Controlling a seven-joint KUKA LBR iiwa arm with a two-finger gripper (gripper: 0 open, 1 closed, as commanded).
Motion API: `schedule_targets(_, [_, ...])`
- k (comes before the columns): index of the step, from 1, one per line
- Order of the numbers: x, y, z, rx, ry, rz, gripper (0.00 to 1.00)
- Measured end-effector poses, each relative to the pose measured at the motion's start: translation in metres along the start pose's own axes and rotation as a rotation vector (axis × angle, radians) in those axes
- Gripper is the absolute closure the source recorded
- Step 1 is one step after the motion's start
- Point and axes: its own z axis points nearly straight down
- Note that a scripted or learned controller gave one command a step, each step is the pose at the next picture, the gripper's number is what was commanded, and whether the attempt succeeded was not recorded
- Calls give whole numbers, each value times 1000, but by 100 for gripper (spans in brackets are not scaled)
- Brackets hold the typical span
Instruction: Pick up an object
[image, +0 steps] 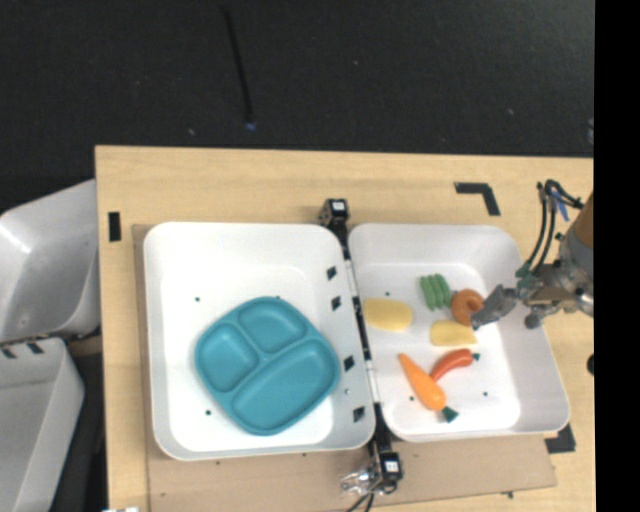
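A wooden bench (300, 185) is carrying two shallow white bins side by side across the middle of the frame. The left bin (170, 290) is holding a teal divided plate (265, 365) with three compartments, lying flat in the bin's lower centre. The right bin (530, 390) is holding the toy food: a pale yellow lemon-like piece (388, 315) sitting near the bin's left wall, a green ridged piece (435, 290) lying above centre, an orange round piece (466, 302) sitting just right of the green one, a small yellow block (451, 333) lying just below the orange piece, a red chili pepper (453, 363) lying lower down, and an orange carrot (424, 384) lying slantwise beside and below the pepper, its green tip pointing toward the lower right. The arm is reaching in from the right edge of the frame, and the gripper (487, 308) is hanging over the right bin, its dark tip showing right beside the orange round piece and above the yellow block. Whether the pincer is wide, narrow, or gripping anything cannot be told from this angle; contact with the orange piece is likewise unclear.
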Motion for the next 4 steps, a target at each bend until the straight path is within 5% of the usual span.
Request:
schedule_targets(1, [0, 3, -6, -12, -3, -3, 0])
schedule_targets(4, [-10, -5, 136, -11, -3, 0, 0])
